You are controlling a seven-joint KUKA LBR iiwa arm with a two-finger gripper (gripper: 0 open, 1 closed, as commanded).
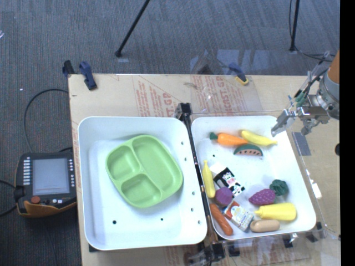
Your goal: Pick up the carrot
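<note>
Carrot (232,139) lies to the left of the claw (295,121) and a bit lower, in the near top corner of the right bin (302,173). Its long side runs left to right, orange tip pointing toward the claw, leafy end away. The claw's fingers are spread and hold nothing.

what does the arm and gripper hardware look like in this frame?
The gripper is grey metal, with slim angular fingers and a small green patch on its body. Behind it, at the frame's right edge, sits the pale grey wrist, topped by an orange band.
</note>
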